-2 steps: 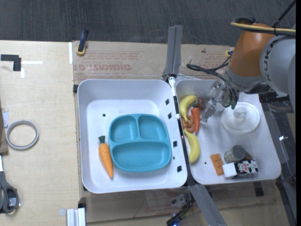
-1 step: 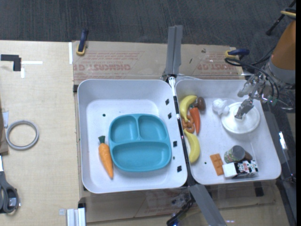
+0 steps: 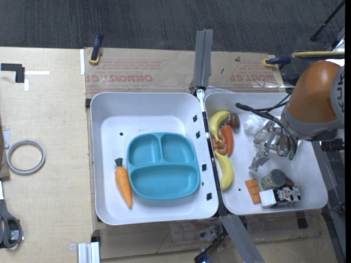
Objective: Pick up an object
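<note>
Objects for picking lie in the right bin [image 3: 307,201] — a banana [image 3: 222,163] along its left wall with an orange-red toy vegetable [image 3: 226,138] across it, a small orange block [image 3: 252,189], a dark round piece [image 3: 276,177] and a white-and-black item [image 3: 281,195] near the front. The gripper [image 3: 262,153] hangs over the bin's middle, its fingers spread apart with nothing between them — the dark round piece lies just in front of the fingertips, the banana off to their left. In the left bin [image 3: 101,163] a teal divided plate [image 3: 163,165] sits beside a toy carrot [image 3: 123,183].
</note>
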Available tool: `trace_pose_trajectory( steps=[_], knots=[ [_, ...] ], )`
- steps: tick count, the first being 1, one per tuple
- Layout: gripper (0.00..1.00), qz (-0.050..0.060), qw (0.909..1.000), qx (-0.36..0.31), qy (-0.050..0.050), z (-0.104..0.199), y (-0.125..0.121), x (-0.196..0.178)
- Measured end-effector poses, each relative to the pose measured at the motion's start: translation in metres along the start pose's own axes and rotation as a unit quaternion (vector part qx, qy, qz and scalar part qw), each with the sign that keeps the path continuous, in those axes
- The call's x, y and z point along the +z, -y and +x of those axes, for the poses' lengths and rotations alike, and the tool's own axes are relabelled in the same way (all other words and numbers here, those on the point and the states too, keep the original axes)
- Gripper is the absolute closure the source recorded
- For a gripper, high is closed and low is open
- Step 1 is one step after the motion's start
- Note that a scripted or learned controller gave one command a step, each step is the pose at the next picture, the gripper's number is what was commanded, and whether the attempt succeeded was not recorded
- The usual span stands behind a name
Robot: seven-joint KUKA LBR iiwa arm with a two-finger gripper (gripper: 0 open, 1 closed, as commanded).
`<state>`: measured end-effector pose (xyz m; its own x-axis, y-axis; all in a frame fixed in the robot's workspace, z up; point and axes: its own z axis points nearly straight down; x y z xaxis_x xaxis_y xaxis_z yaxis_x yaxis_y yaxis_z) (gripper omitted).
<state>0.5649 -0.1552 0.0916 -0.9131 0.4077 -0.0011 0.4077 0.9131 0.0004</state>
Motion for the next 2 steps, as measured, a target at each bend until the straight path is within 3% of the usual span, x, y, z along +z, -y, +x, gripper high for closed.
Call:
trace_pose_trajectory(
  steps=[1, 2],
  knots=[
    [0.0, 0.0, 0.9984, 0.056, 0.002, -0.047, -0.085, -0.001],
    [0.0, 0.0, 0.992, 0.126, 0.002, -0.061, -0.016, -0.095]
  ],
)
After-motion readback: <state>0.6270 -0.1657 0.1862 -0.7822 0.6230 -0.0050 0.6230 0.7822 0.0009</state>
